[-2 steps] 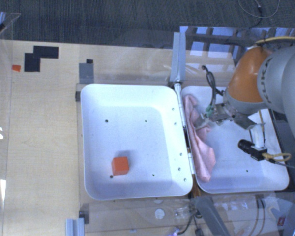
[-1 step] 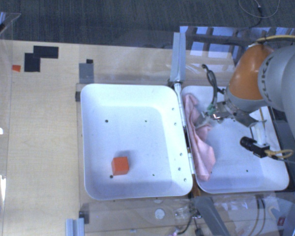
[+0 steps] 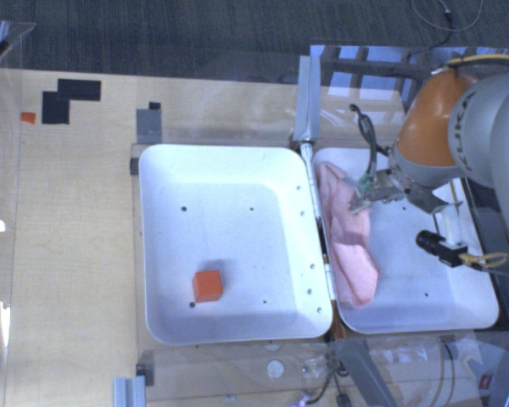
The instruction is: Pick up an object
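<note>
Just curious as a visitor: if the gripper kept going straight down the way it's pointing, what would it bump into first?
Most likely the pink cloth in the right bin: the gripper sits right over its upper part. From this slanted view, its height above the cloth is unclear.

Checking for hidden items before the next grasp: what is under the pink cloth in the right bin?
The pink cloth lies along the right bin's left wall. Whatever is beneath it is covered. The end effector sits over its upper part.
</note>
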Motion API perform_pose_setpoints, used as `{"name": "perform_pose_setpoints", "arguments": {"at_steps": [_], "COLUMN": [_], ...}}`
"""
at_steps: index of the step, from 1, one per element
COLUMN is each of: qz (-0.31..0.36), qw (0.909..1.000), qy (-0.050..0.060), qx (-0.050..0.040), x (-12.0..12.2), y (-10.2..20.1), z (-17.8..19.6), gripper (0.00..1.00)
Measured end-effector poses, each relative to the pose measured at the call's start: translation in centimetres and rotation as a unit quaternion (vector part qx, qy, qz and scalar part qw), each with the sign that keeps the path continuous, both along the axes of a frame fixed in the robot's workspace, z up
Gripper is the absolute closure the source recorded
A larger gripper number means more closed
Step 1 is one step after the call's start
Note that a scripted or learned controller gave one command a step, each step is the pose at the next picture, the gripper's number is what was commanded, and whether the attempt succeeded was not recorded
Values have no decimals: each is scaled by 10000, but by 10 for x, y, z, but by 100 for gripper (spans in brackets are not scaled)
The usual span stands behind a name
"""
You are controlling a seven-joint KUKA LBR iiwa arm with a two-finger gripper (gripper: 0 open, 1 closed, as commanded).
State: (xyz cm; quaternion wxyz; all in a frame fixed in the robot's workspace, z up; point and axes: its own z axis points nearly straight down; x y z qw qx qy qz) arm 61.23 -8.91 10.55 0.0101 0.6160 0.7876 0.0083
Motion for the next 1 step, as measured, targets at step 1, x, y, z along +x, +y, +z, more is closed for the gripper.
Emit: {"name": "perform_pose_setpoints", "arguments": {"at_steps": [1], "qz": [1724], "qw": [9850], "qy": [51], "qx": [-45], "x": [25], "y": [48], "z": [83], "gripper": [100]}}
